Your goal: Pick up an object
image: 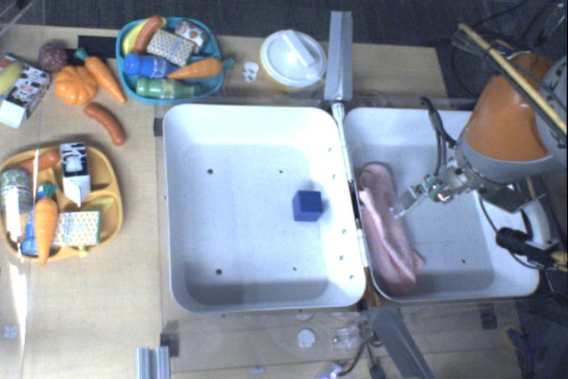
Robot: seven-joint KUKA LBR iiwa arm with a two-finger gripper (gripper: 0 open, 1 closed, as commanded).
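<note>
Wooden bench, dark carpet behind; blue cube in left bin. Labels unreadable, tool fingers maybe apart, can't tell.

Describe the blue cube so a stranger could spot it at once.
Find the two white bins side by side and take the left bin. The blue cube sits on its floor toward the right wall, the only small dark blue block there; the pink object lies in the other bin.
</note>
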